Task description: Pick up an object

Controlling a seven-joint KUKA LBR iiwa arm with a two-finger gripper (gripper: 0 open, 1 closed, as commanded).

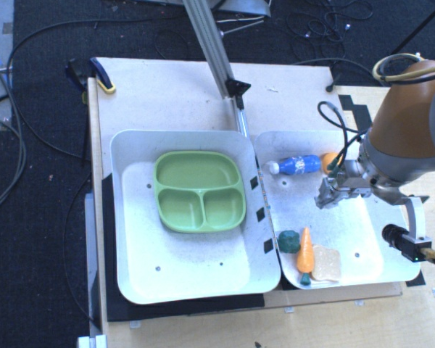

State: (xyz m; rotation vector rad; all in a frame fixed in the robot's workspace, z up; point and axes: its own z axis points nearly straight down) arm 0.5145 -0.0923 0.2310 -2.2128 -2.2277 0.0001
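so no pick yet: candidates all sit loose in the right bin (pixel 362 263). blue bottle (pixel 297 166) lies on its side near the far wall, orange thing (pixel 329 159) at its cap-less end; carrot (pixel 305 249), teal piece (pixel 288 241) and pale block (pixel 327 262) cluster at the near edge. gripper (pixel 328 198) hovers mid-bin between them, nothing visibly in it; opening: cannot tell. left bin (pixel 130 267) holds 1 green 3-compartment tray (pixel 200 191).
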